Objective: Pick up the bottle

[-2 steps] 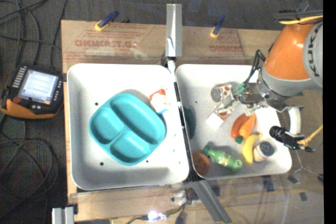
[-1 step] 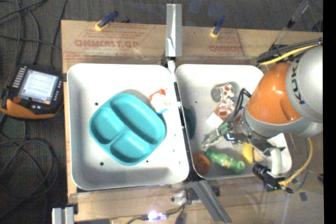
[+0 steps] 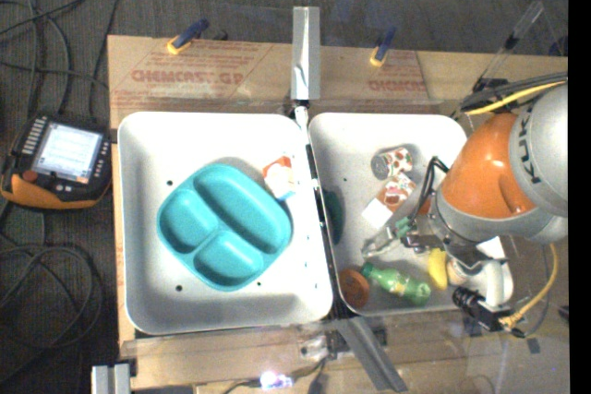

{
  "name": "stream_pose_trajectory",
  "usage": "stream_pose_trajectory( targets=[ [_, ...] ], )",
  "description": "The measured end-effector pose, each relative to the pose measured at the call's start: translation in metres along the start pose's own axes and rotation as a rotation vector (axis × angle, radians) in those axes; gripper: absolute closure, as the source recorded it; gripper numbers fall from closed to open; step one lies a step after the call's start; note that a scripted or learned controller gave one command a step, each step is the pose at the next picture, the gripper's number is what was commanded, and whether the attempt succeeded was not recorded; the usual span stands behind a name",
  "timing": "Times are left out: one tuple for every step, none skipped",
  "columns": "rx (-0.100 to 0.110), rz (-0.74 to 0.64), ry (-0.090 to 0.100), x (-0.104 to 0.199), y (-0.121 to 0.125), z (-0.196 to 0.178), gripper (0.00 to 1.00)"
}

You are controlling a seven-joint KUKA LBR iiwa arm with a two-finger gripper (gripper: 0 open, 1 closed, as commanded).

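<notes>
Camera view shows you the green bottle point(image 3: 397, 282) lying on its side near the front wall of the right bin point(image 3: 443, 126). Just above the bottle, your gripper point(image 3: 386, 235) hangs with fingers spread and nothing between them. A brown ball point(image 3: 354, 287) touches the bottle's left end.

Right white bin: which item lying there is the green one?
The green plastic bottle on its side along the near wall, between a brown round object and a yellow item.
</notes>
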State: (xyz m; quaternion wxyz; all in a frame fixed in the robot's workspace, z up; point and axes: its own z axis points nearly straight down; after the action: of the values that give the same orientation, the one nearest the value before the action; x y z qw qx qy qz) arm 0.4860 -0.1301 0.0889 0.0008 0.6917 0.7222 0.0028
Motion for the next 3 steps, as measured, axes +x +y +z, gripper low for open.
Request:
stream_pose_trajectory(
  targets=[
    [-0.004, -0.042, -0.003, -0.027, 0.0, -0.001, 0.0],
    [0.007, 0.223, -0.005, -0.05, -0.004, -0.116, 0.0],
    [0.006, 0.141, -0.006, -0.002, 0.006, -0.22, 0.0]
  ],
)
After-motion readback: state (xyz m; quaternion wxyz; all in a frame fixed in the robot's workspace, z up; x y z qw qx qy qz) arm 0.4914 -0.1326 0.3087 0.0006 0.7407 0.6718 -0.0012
